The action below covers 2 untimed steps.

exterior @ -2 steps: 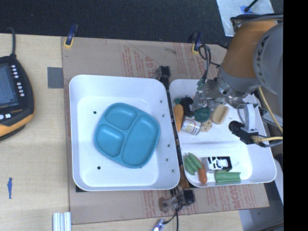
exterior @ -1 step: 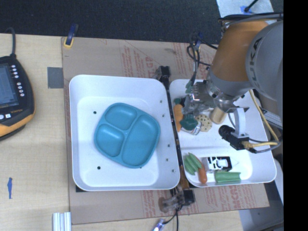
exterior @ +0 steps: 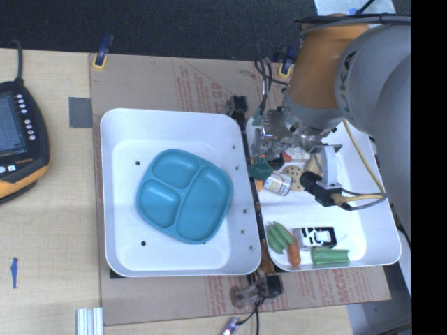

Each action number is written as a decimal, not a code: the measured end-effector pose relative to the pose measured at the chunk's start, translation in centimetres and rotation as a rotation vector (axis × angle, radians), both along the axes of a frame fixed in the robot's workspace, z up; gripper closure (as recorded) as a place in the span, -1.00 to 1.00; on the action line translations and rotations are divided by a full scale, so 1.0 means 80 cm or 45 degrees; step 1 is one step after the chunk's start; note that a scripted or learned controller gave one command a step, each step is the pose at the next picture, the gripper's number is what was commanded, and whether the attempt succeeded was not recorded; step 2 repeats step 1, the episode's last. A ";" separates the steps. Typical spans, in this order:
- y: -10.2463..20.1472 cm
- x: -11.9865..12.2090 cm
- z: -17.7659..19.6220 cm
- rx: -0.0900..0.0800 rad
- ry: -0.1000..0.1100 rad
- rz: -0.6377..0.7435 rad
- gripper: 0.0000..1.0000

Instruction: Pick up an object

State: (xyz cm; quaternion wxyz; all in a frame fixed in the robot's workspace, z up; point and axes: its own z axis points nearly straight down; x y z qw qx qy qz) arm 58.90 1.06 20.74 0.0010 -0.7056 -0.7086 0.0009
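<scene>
We see the grey arm with its orange band [exterior: 328,54] reaching into the far left part of the right white bin [exterior: 380,253], its gripper [exterior: 276,137] low among clutter; whether it grips anything we cannot tell. A small cylindrical can [exterior: 278,184] lies just beneath, green vegetable-shaped toys [exterior: 279,237] nearer. A blue divided plastic plate [exterior: 184,195] rests in the left white bin [exterior: 119,128].

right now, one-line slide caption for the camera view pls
KUKA arm reaching down into the cluttered right bin while a blue divided plate lies in the left bin.
</scene>
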 end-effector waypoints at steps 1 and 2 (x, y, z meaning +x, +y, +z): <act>0.021 -0.034 -0.002 -0.001 0.002 0.003 1.00; 0.021 -0.034 -0.002 -0.001 0.002 0.003 1.00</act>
